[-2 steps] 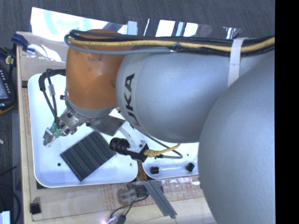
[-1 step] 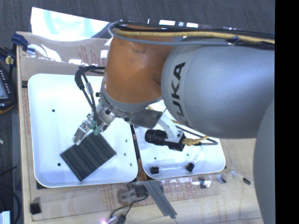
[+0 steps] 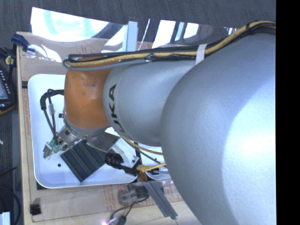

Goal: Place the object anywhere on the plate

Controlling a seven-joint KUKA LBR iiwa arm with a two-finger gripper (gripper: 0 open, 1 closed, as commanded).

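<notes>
Black letters "KA", the visible end of a brand name, run along the grey arm just beside its orange band.

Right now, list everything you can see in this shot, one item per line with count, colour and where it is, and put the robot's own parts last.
white bin: one, white, left half of the view, mostly covered by the arm
bench: one, pale wood, around and below the bin
black device: one, black with some yellow, at the far left edge, off the bench
blue object: one, blue, upper left corner of the bench, too small to identify
arm: one, grey with an orange band, reaching in from the right over the bin
cable: one bundle, black and yellow, along the arm's top
claw: one, metallic with a black ribbed block beside it, low over the bin's left part; fingers too unclear to judge
</notes>
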